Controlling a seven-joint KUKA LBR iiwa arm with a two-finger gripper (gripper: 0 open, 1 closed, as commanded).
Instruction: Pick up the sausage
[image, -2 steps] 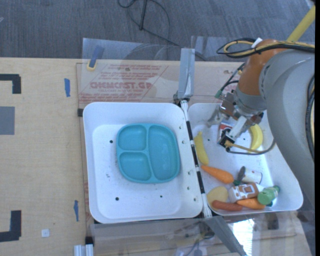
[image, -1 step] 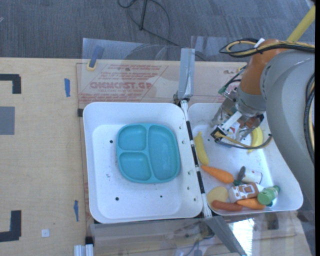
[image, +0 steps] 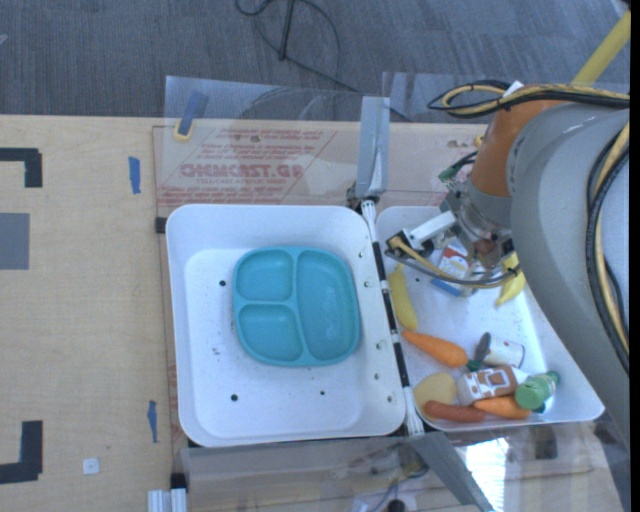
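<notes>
**Overhead, arm at the far end of the toy bin**

Camera view: gripper low over the back of the right bin, buried among cables; cannot tell its grasp state. Sausage lies at the near edge, reddish, slim, flat on the floor, touching a pale potato-like piece and just beside a small carrot. A larger carrot and a banana lie further back. Left bin carries a teal divided plate.

Judgement: likely light, rigid, smooth plastic; may roll or slip. Best pinched across its middle, clear of its neighbours.
</notes>
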